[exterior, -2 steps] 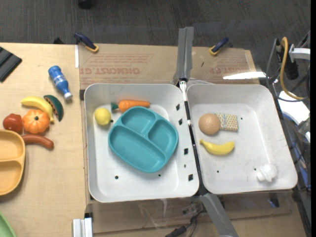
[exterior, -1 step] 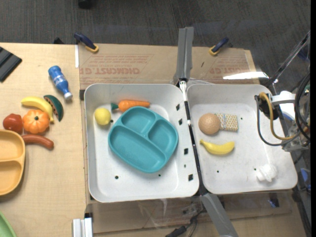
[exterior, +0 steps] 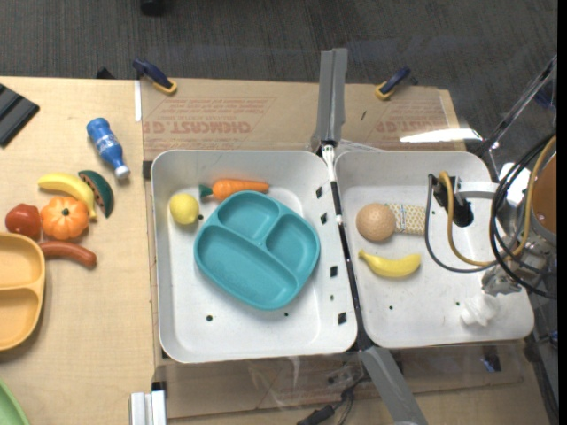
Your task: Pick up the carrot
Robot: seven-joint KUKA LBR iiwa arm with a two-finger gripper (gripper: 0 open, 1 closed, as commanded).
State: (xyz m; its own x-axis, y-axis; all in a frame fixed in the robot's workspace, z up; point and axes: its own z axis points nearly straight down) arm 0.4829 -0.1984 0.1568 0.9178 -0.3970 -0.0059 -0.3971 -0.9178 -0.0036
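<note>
- Two white bins sit side by side on the surface; the carrot point(exterior: 237, 187) lies in the left bin point(exterior: 177, 326), near the far wall, lengthwise L-R, green end pointing left.
- Carrot is just beside the far rim of the teal divided plate point(exterior: 257, 248) (touching or a hair apart, can't tell), w/ a yellow lemon point(exterior: 183, 209) close on its left.
- Arm point(exterior: 532, 228) sits at the right edge over the right bin point(exterior: 425, 326), well apart from the carrot; cables loop in front of it. Gripper itself is not clear enough to read.
- Step in hand, by my read: approach not yet begun, nothing lifted.
- Next move calls for a reach across the divider into the left bin, lining up crosswise to the carrot's long axis, and coming down between bin wall and plate rim (tight spot).
- Materials: carrot looks like smooth, hard toy plastic, tapered and rounded, so it may roll or slip. Plate is glossy w/ raised rims. Bins are matte white, shallow.
- Right bin holds a tan ball-like thing point(exterior: 376, 222) and a banana point(exterior: 391, 264).
</note>
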